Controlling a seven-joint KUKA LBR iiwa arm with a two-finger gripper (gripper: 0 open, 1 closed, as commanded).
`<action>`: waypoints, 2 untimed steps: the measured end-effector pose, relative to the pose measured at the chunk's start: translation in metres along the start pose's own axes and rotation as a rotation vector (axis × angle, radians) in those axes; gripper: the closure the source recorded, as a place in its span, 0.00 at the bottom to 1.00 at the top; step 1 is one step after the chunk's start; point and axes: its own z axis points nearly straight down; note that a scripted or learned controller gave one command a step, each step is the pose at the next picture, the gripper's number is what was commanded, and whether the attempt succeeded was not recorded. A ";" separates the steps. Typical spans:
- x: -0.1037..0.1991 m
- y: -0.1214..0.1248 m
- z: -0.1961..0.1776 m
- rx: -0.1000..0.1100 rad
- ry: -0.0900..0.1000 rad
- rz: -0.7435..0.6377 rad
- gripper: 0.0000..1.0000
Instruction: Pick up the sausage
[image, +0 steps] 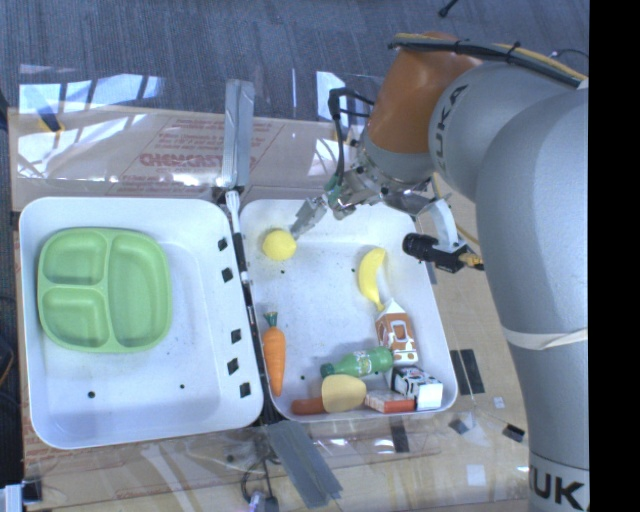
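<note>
The sausage (307, 405) is a short reddish-brown piece lying at the near edge of the right bin (330, 300). Its right end is hidden under a yellow potato-like piece (344, 392). My gripper (303, 218) hangs over the far left part of the same bin. It slants down toward a yellow lemon (278, 244) and stops just short of it, well away from the sausage. Nothing shows in its grasp.
In the right bin lie a carrot (274, 355), a banana (371, 276), an orange-labelled bottle (397, 332), a green bottle (362, 362) and small boxes (405, 392). A green divided plate (103, 288) sits in the left bin (130, 400).
</note>
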 end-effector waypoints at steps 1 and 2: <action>-0.036 -0.014 -0.169 -0.001 0.000 -0.095 0.00; -0.074 -0.036 0.063 0.004 0.003 0.213 0.00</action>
